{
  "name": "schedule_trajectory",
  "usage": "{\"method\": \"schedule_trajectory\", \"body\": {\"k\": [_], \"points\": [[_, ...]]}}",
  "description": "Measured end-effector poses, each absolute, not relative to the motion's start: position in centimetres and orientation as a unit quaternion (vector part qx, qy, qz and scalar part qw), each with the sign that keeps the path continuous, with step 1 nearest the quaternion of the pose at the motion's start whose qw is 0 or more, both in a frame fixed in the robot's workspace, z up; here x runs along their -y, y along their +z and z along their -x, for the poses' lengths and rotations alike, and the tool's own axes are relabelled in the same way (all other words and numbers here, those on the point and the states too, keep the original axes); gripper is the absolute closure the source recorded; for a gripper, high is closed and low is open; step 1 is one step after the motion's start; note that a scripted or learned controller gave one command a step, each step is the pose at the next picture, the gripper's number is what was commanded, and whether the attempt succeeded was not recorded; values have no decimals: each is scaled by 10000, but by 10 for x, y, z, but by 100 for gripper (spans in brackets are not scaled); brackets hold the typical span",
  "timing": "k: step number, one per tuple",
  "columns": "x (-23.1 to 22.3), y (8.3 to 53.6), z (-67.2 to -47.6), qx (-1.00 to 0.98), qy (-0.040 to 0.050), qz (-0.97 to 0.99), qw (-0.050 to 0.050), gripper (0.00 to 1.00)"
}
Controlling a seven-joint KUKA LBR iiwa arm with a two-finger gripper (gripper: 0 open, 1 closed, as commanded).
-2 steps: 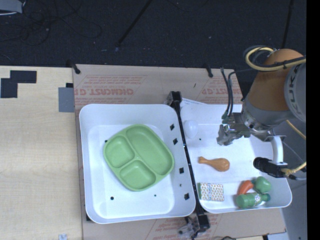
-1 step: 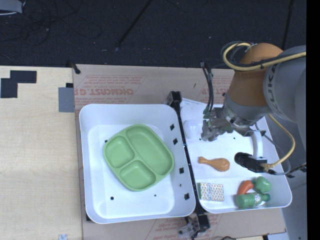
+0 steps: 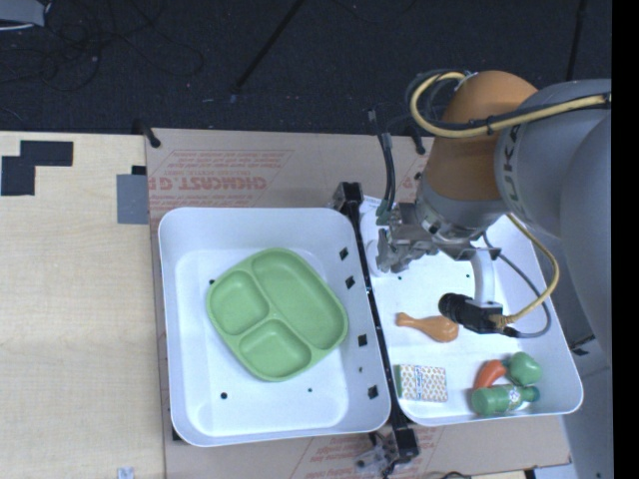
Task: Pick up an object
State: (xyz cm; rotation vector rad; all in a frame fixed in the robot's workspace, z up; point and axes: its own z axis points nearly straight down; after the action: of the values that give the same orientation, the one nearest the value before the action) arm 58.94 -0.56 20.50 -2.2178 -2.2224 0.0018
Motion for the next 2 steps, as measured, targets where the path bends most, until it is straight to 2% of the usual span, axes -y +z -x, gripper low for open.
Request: {"method": "schedule_trajectory", "body": {"k": [2], "points": [[-95, 202, -598, 7081, 9, 7062, 11, 100]]}}
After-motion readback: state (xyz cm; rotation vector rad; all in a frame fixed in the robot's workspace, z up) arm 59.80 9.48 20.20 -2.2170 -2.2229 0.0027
